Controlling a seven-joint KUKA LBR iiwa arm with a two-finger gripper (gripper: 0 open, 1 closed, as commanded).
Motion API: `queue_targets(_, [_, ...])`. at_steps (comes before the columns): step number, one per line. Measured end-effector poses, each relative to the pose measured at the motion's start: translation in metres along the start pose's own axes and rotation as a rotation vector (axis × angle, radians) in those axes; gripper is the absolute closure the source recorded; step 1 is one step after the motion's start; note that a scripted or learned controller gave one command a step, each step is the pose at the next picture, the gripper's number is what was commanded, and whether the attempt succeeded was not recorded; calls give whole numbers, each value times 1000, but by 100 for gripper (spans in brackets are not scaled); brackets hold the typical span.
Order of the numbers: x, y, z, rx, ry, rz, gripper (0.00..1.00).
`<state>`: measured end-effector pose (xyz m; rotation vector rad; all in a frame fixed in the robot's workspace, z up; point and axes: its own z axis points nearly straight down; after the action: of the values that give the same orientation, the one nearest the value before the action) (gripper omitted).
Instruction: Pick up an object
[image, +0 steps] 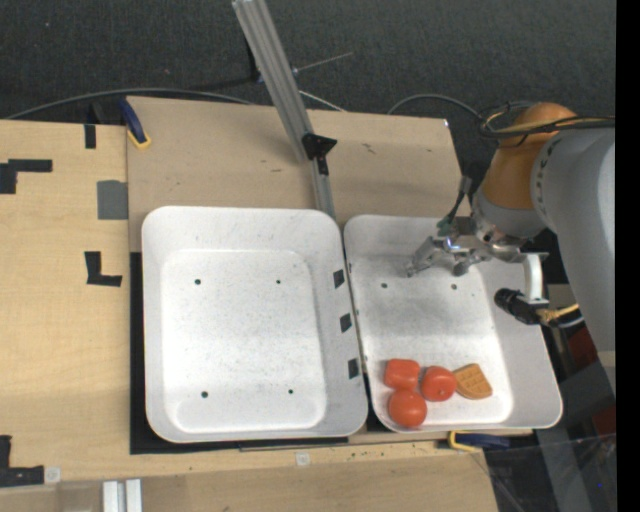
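Progress: nothing lifted yet; I am hovering over the far end of the right bin.
My gripper: jaws are standing apart, holding nothing.
Targets: three red pieces and an orange piece are sitting clustered at the bin's near end, well apart from me.
Left: reaching, closing, lifting.

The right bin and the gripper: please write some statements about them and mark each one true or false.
1. Three red objects lie in the right bin. True.
2. The orange object lies in the left bin. False: it lies in the right bin, beside the red ones.
3. The gripper is over the right bin's far end. True.
4. The gripper touches the red objects. False: they lie apart, at the near end.
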<state>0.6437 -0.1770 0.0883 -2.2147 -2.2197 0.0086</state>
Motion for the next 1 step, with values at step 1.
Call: queue_targets(1, [1,0,0,-6,-2,1,0])
